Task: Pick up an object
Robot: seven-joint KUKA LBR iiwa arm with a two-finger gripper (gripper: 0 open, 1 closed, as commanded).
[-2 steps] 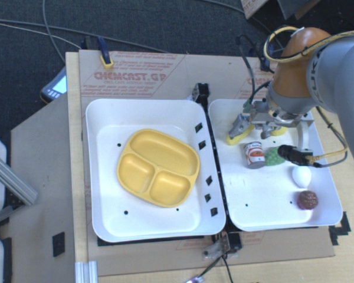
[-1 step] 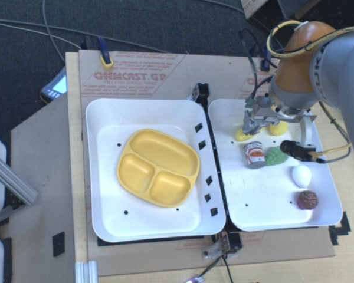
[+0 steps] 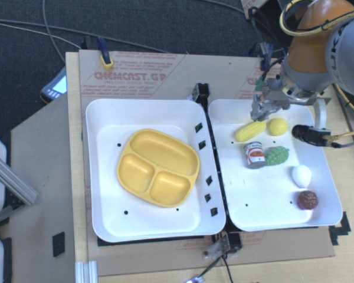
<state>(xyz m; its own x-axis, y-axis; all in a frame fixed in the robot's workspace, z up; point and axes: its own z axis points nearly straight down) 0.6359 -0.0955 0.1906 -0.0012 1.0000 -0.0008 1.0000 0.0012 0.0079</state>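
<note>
Dark carpet with loose cables all round; brown board tabletop bearing two white bins. Left bin holding a yellow divided plate. Right bin holding corn, lemon, small can, green grapes, egg and a dark ball. Hand just above the corn's far end; open or closed, cannot tell. Best centred over the corn, across its narrow width, clear of lemon and can, then lowered squarely.
</note>
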